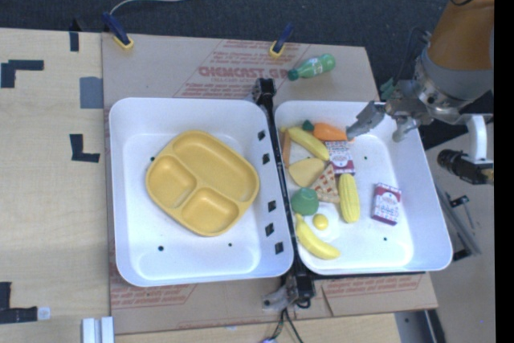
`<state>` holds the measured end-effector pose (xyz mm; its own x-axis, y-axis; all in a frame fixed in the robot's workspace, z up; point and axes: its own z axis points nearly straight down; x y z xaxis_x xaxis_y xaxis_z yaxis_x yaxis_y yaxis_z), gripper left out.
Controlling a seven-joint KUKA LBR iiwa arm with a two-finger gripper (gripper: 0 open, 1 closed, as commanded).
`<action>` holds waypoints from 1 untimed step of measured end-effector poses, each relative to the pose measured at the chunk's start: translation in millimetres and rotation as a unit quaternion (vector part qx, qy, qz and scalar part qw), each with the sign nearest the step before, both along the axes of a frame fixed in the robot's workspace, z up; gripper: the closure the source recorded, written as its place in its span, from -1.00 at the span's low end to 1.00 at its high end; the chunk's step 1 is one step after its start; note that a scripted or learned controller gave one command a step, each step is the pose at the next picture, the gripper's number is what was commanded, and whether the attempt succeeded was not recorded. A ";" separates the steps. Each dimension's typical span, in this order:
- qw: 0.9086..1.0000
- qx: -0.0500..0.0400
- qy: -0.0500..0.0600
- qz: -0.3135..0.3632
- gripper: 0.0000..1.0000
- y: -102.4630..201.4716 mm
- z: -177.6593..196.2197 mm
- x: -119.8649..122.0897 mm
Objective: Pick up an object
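right bin (418,249): toys crowd left half | right half: red box (386,203)

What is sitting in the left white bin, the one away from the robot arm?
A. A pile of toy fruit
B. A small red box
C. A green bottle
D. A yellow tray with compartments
D: the yellow tray with compartments lies in the left bin; the toy food and the small red box are in the right bin, and the green bottle lies on the cardboard outside both.

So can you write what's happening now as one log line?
gripper: open, above right bin top edge | holding: nothing | nearest: carrot | yellow tray: left bin
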<state>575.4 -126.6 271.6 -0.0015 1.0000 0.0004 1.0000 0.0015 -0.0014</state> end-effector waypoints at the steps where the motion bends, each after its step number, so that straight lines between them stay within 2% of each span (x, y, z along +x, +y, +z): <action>1: 1.000 0.001 0.004 0.000 -1.00 6.3 -151.1 20.4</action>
